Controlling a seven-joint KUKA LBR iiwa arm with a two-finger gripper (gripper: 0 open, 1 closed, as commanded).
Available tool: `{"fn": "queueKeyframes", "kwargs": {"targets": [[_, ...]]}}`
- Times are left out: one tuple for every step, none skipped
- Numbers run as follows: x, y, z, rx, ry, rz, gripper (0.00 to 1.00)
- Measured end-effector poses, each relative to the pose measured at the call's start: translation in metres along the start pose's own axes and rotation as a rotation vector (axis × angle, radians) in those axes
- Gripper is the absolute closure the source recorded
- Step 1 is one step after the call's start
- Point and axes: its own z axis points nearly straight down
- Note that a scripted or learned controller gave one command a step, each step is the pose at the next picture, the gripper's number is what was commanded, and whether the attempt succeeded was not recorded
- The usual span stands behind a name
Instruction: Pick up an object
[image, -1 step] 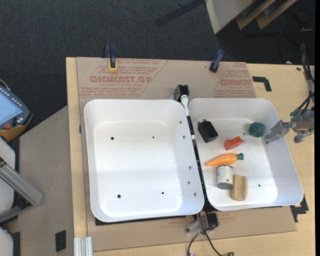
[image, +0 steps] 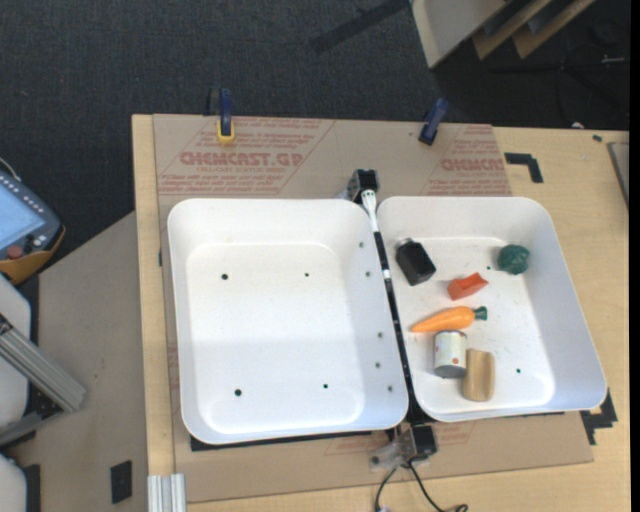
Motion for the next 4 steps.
{"fn": "queueKeyframes", "kwargs": {"targets": [[0.0,-0.001,-0.001,0.014,0.004,0.002,1.0],[0.04,0.019,0.071,0.026,0.011,0.0,1.0],[0.099,0.054,0.121,0.025,0.011,-0.002,1.0],[0.126,-0.038,0.179,0.03,0.012,0.005,1.0]]}}
